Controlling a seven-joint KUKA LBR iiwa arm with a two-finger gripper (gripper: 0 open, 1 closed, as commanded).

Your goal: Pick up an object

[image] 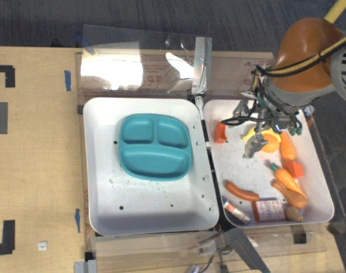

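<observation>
White plastic forms both bins on the desk: the left bin carries a teal divided plate, while the right bin gathers the loose pickable things, likely so the arm can reach them from its side. The gripper hangs low over the right bin's upper part, just above a yellow piece; how far apart it stands I cannot tell, and nothing visibly sits in it. Near it lie an orange cup, carrots, a sausage and a small can.
</observation>
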